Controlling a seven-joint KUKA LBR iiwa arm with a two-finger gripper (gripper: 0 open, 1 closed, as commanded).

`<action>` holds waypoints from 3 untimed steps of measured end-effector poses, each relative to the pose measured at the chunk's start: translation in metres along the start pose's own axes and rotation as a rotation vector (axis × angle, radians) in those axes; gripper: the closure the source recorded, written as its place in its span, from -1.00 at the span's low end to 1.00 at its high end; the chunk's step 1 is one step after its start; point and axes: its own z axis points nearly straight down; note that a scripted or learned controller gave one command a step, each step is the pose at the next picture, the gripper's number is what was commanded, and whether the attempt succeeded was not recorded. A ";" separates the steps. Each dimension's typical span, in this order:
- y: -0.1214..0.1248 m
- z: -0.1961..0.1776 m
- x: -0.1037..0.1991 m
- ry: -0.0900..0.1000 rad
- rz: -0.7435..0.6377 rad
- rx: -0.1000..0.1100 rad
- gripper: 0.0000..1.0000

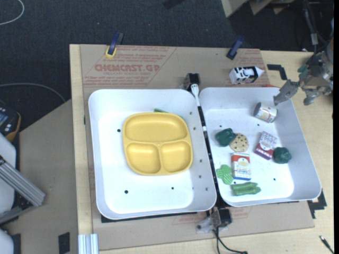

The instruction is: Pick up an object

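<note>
On a tan bench (pixel 132 67) printed w/ red lettering sit two white bins, dark carpet behind. Left bin (pixel 106 142) holds a yellow tray (pixel 157 143) w/ three compartments; plenty of bare floor around the tray on all sides. Right bin (pixel 302 163), just right of the tray's bin: can (pixel 265 112) near the far wall, cookie (pixel 239 141) mid-floor, dark green lump (pixel 225 136) touching cookie's left, red packet (pixel 266 145) to cookie's right, green ball (pixel 282 155) beside packet, box (pixel 241 167) below cookie, green bits (pixel 243 189) at near wall. Bare floor right of the can. Gripper (pixel 294 91) hangs above the bin's far-right rim, just right of the can; fingers spread, gripping nothing.
</note>
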 end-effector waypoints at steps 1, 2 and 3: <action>0.008 0.050 0.006 0.002 -0.002 0.005 -1.00; 0.010 0.112 0.010 0.001 -0.003 0.004 -1.00; 0.009 0.159 0.011 0.002 -0.002 0.005 -1.00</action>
